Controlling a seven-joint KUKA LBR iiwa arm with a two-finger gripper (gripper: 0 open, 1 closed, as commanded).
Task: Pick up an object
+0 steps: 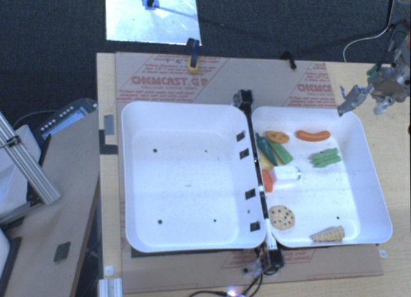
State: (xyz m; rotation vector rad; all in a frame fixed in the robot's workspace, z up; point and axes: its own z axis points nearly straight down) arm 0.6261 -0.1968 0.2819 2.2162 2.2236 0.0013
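Hovering past the far right corner of the right bin (369, 161), the gripper (366, 99) sits over the bench (321, 74) rather than over the toys, and nothing lies between its fingers; whether those fingers are spread or closed I cannot tell. All the small things lie in the right bin. A sausage (313, 136) rests near the far wall, with an orange slice (278, 137) to its left. Beside that slice a green pepper (275, 151) lies close against the divider between the bins, and a bunch of green beans (325, 158) sits to the right, well apart from it. A white block (286, 174) lies at mid-bin with a red piece (267, 181) touching its left side. Nearer, a cookie (281, 217) rests by the divider and a wedge of bread (328, 233) lies by the near wall. The left bin (186, 174) sits just beside the right one.
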